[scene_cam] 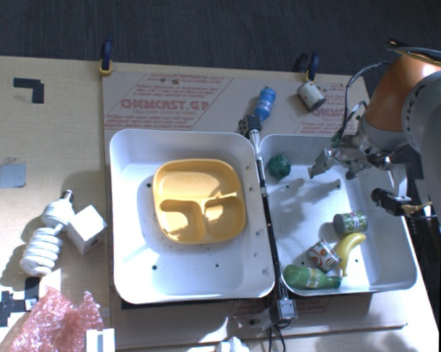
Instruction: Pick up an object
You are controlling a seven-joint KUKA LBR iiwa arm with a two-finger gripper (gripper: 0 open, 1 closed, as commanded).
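Objects for picking lie in the right white bin (390, 282): a dark green crumpled ball (279, 166) at its 11 o'clock corner, close to the divider rim, and a cluster toward 6 o'clock. That cluster holds a small green-labelled can (349, 223), a yellow banana (349, 249) just below it, a red-and-white can (322, 255) touching the banana's left side, and a green bottle lying flat (311, 278) against the bin's near wall. The middle of the bin floor, between the ball and the cluster, is bare and gives open room.

The gripper (328, 163) hangs over the bin's 1 o'clock area, near the far wall, well apart from the ball and the cluster. Its fingers look spread, with nothing between them.

The left white bin (125, 226) carries a yellow divided plastic tray (199, 200) near its centre, with free floor around it. On the table at 9 o'clock lie a white spiral light bulb (46, 239) and a white cube (87, 227), just beside each other.
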